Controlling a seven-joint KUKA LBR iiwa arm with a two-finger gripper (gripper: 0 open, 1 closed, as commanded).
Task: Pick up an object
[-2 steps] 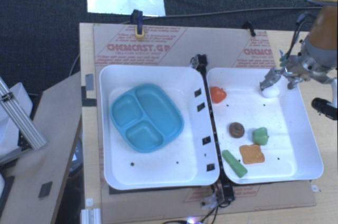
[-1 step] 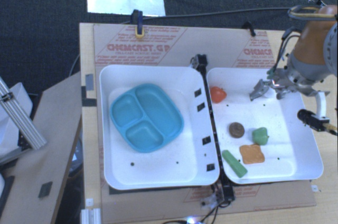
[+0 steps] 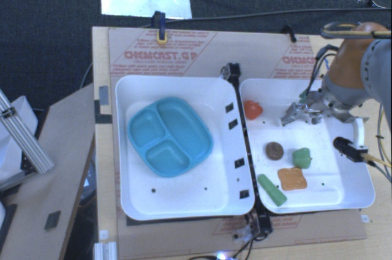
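Right bin (image 3: 358, 191): green stick (image 3: 271, 189), long axis upper-left/lower-right.

two bins (image 3: 184, 206) set side by side on the desk (image 3: 116, 62); divided plate (image 3: 169, 137) held in the left bin; five small items (image 3: 274, 151) grouped in the right bin.

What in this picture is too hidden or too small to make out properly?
- Tool: too small and cluttered in the camera view to tell open from shut.
- Arm: cut off by the right edge.
- Green stick: the bin's divider hides where its lower end rests.
- Brown round piece: too small to identify.
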